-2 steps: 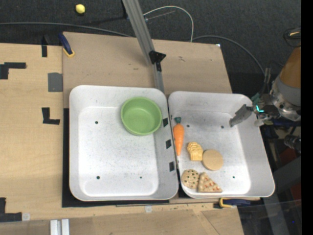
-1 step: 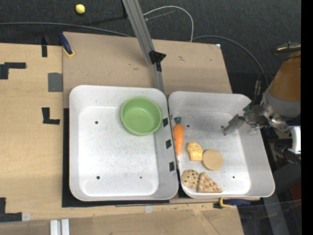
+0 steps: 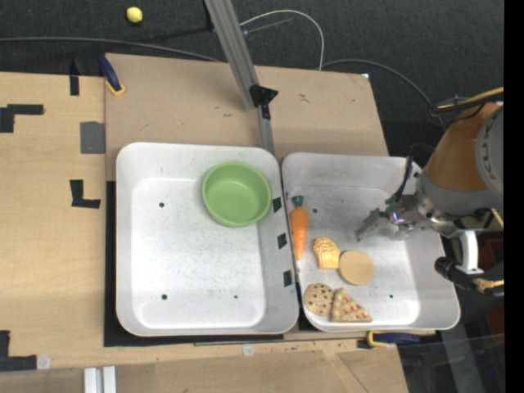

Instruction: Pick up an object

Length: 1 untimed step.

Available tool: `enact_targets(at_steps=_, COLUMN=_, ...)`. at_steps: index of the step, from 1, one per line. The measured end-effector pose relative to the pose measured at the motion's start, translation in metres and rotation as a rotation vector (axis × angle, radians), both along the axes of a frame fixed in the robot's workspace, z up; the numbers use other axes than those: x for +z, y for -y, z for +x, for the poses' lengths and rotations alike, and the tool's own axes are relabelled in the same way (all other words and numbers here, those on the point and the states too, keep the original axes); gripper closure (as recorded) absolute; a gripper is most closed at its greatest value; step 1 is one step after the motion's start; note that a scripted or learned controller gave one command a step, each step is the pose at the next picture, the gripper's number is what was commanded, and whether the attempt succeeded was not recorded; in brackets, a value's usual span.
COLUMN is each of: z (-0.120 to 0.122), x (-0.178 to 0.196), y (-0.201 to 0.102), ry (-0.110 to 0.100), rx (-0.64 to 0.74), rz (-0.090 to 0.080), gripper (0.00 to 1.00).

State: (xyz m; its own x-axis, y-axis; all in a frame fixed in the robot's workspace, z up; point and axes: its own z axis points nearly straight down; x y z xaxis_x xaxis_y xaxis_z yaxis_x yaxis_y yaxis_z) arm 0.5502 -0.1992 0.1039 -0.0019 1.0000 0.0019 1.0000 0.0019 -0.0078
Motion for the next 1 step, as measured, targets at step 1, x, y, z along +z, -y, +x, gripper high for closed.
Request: enact_targets(at_steps=1, z=0.0002, x=-0.0152, y=-0.0005, ry=0.007, rx=0.0, rz=-0.003, gripper=0.0)
